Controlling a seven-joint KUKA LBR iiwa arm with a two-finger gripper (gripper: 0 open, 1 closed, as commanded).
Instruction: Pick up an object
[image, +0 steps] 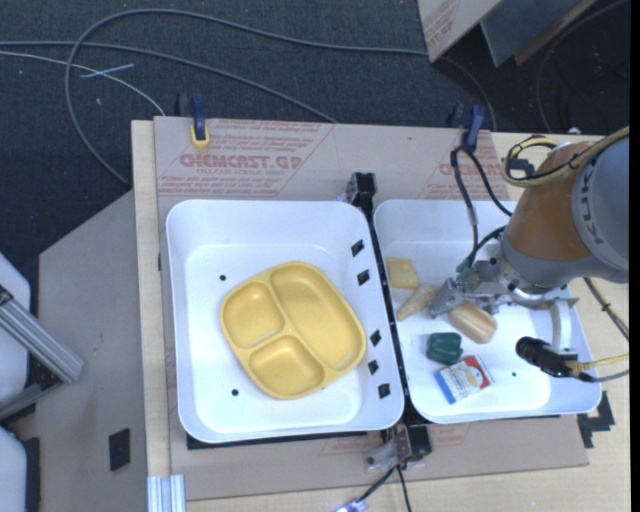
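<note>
The right bin (560, 390) holds several small objects. A pale yellow block (402, 272) lies near its left wall, with a tan wedge (417, 301) just below it. A tan roll-shaped piece (473, 322) sits mid-bin, a dark green lump (444, 347) lies to its lower left, and a red, white and blue packet (463, 379) rests near the front. My gripper (468, 290) hangs low over the middle of this bin, right above the tan roll and beside the wedge. Nothing can be made out in its grasp.
The left bin (200, 240) contains a yellow divided plate (291, 329). A black clip-lined divider (375, 300) separates the bins. The grey arm with its orange band (545, 225) covers the right bin's far right part. Cables (485, 190) trail over the bin's back edge.
</note>
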